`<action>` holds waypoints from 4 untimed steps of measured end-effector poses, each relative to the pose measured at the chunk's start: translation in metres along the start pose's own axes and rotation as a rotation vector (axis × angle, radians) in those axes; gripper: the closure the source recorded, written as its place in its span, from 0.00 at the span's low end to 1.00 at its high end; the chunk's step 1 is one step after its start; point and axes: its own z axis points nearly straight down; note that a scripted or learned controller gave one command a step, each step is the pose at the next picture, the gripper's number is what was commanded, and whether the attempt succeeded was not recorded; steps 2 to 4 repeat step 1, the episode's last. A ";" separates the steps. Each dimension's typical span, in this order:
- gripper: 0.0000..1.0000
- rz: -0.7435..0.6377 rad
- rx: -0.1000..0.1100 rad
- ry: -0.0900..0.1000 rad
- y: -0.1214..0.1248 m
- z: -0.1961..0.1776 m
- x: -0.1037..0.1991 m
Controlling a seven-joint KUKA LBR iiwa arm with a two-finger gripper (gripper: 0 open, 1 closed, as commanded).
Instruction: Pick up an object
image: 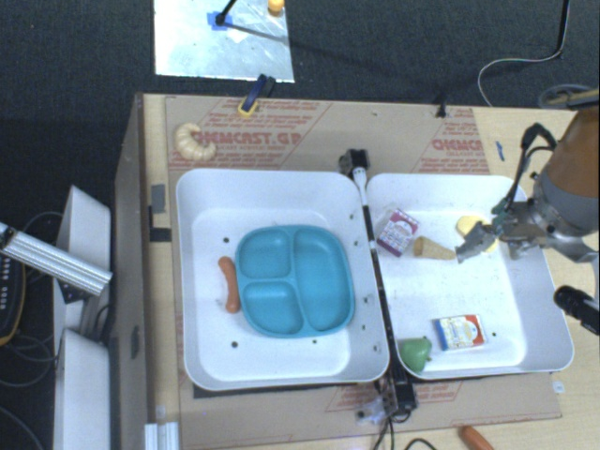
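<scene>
Grey claw [472, 243] over right bin [525, 345], beside yellow piece [468, 225]; finger spread unclear, apparently nothing held.

Lying in the right white bin [534, 345]: small purple-and-white carton [397, 232], tan cone-shaped piece [434, 248] just beside it, pale yellow lump [469, 225], red-and-white flat packet [460, 332], green rounded piece [415, 352] at the near-left corner.

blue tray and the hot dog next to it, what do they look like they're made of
Blue tray: probably moulded plastic, one even blue, rounded compartments, a soft sheen rather than a glaze. Hot dog: likely a toy of plastic or rubber, uniform orange-red with a smooth skin; too small to tell which.
</scene>
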 end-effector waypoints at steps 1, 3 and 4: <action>0.00 -0.002 0.004 0.001 0.049 0.072 0.001; 0.00 -0.002 0.004 0.001 0.049 0.072 0.001; 0.00 -0.002 0.004 0.001 0.049 0.072 0.001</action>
